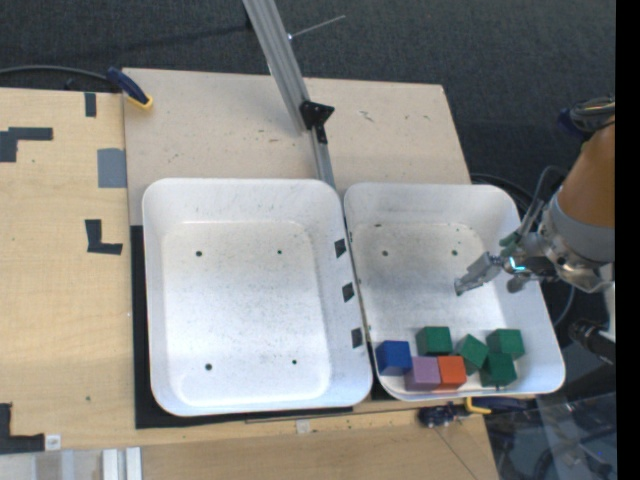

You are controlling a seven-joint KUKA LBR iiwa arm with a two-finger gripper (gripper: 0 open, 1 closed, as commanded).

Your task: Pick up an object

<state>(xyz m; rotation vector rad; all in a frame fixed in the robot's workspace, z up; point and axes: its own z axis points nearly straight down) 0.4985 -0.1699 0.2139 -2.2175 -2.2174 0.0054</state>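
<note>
Gripper (pixel 490 273) above the bare floor of the right bin (pixel 420 203), near its right wall, fingers apart and nothing between them. Blocks well apart from it, all crowded along the near edge of the same bin: blue block (pixel 393 355), purple block (pixel 427 371), orange block (pixel 452 370) and four green blocks (pixel 434 340) around them. Approach step by judgement, nothing picked yet; next, a move toward the near edge and down over one block, best an outer one such as the blue, with room for both fingers.
</note>
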